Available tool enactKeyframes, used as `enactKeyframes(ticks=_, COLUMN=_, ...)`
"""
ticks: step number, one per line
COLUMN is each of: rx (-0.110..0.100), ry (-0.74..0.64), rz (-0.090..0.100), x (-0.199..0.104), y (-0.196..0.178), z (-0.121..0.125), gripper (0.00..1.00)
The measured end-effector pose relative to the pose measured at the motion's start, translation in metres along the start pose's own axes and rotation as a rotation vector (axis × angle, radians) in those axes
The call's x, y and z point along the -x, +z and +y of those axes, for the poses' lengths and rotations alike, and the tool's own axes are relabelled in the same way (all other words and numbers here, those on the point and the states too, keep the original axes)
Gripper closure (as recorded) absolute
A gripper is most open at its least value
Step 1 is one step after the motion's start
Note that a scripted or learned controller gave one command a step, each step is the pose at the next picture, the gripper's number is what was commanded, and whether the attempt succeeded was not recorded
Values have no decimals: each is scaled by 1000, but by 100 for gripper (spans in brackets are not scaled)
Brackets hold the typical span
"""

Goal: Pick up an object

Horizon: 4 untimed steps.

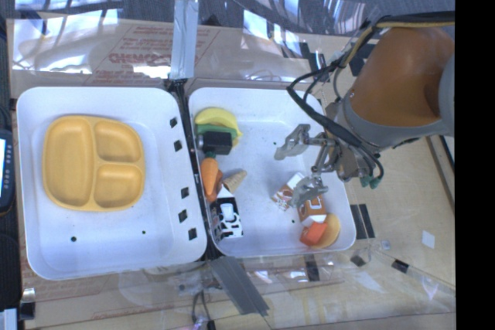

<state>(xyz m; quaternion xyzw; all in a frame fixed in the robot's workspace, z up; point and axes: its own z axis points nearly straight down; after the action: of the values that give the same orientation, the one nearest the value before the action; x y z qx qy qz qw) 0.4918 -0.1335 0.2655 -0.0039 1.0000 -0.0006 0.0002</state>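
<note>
Orange-white packet [311, 205] just under hand [302, 164]

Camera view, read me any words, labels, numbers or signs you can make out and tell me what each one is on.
Red print on the cardboard sheet behind the bins, upside down under glare: too blurred to read.
White marks on the black box in the right bin: too small to read.
Orange and white packet below the tool: print too blurred to read.
Yellow tray: no text.
</note>
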Motion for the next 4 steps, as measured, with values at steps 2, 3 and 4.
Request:
enactKeyframes(ticks=2, rx=3, ry=-20, rz=-2, x=79, y=162, z=24, gripper=0)
enactKeyframes(ticks=3, rx=-7, ry=-5, rz=-18, x=71, y=166, z=37, gripper=0)
enactKeyframes(ticks=4, rx=-7, ry=-6, rz=-17, x=71, y=167, z=37, gripper=0)
